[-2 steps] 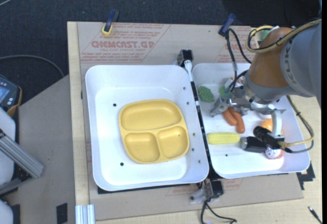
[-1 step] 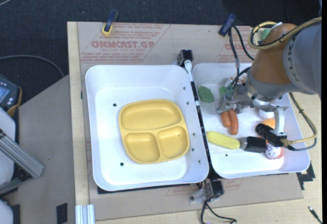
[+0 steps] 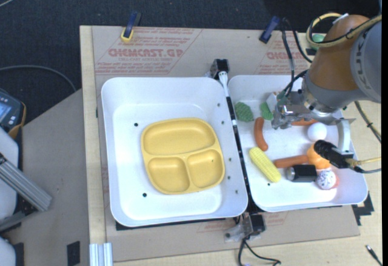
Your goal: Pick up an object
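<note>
The right bin (image 3: pixel 303 198) holds several toy foods: a green leafy piece (image 3: pixel 244 111), a red sausage (image 3: pixel 260 133), a yellow corn cob (image 3: pixel 265 165), an orange carrot (image 3: pixel 293 161), a white egg (image 3: pixel 316 132), a black cylinder (image 3: pixel 302 172) and a white speckled ball (image 3: pixel 326 180). My gripper (image 3: pixel 284 114) hangs low over the bin's back part, just right of the sausage and left of the egg. Its fingers are hidden under the wrist, and nothing shows between them.
The left bin (image 3: pixel 121 137) holds a yellow divided tray (image 3: pixel 182 154). A black clamp (image 3: pixel 219 68) sits where the bins meet at the back. The grey arm with its orange band (image 3: pixel 336 56) covers the right bin's back right corner. Cables run along the bench's right edge.
</note>
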`<state>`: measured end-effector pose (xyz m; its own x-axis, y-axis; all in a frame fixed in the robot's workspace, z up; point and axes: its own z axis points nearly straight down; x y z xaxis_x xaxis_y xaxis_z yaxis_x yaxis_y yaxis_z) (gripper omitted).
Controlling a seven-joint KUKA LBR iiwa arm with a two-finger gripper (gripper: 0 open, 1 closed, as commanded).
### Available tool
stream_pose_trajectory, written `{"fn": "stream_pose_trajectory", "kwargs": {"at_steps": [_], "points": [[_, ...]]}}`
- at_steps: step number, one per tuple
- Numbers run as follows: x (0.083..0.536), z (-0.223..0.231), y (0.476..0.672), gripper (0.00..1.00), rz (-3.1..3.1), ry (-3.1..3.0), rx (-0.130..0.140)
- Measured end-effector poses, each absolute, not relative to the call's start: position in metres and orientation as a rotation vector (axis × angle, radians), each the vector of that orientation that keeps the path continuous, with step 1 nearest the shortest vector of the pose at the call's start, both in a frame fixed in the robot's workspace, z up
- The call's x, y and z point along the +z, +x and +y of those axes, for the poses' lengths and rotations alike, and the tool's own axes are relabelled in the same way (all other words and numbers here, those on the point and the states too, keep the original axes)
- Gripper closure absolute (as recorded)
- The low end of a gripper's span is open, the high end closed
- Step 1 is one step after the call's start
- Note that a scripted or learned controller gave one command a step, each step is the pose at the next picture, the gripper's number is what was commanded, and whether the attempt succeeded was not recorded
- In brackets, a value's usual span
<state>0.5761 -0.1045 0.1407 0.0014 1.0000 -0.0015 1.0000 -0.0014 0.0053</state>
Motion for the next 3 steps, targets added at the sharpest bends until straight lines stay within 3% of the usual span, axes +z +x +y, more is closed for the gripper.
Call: {"fn": "stream_pose_trajectory", "kwargs": {"at_steps": [2, 3], "points": [[0.228, -0.106, 0.581, 1.00, 2.218, 2.216, 0.006], [0.220, -0.064, 0.593, 1.00, 2.226, 2.216, 0.003]]}}
